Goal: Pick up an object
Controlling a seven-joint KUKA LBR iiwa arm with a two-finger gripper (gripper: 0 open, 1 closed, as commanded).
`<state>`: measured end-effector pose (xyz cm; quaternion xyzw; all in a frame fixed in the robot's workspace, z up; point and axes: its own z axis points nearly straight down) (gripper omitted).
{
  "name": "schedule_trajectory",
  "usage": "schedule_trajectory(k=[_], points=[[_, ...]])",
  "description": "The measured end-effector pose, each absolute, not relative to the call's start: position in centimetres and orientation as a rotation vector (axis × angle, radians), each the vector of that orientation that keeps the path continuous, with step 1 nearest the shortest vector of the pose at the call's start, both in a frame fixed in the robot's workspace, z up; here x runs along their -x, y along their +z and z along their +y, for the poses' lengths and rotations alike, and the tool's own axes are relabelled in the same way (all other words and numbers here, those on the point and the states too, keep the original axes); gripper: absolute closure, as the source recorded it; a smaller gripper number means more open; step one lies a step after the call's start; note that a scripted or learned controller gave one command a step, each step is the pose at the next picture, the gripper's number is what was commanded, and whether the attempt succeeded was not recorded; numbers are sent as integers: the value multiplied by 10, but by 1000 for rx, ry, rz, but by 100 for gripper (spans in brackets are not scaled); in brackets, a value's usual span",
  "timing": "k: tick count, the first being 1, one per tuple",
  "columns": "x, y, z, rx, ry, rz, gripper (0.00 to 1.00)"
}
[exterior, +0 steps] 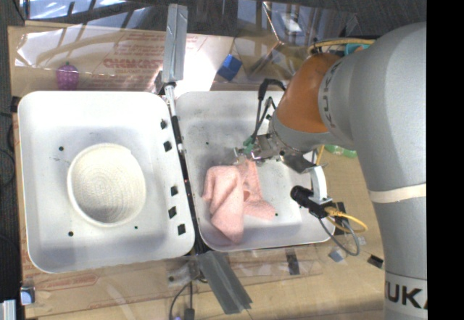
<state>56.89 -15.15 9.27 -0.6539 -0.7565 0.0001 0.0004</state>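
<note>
A crumpled pink cloth lies in the right bin, toward its front. One edge of the cloth reaches up to the tip of my gripper, which sits at the cloth's upper end near the bin's middle. The wrist with the orange band hangs above it and hides the bin's right side. In the left bin rests a round white woven bowl-like object, far from the gripper.
A black divider with clips separates the two bins. Behind the bins, a small purple object and a blue block lie on the plastic-covered bench. Yellow and grey cables trail by the right bin's front corner.
</note>
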Motion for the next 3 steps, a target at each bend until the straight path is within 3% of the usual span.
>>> schedule_trajectory(k=[1, 2, 3], points=[[-570, 103, -151, 2050, -1, -2381, 100], [-570, 103, -151, 2050, -1, -2381, 0], [-562, 93, -178, 2203, 0, -2238, 0]])
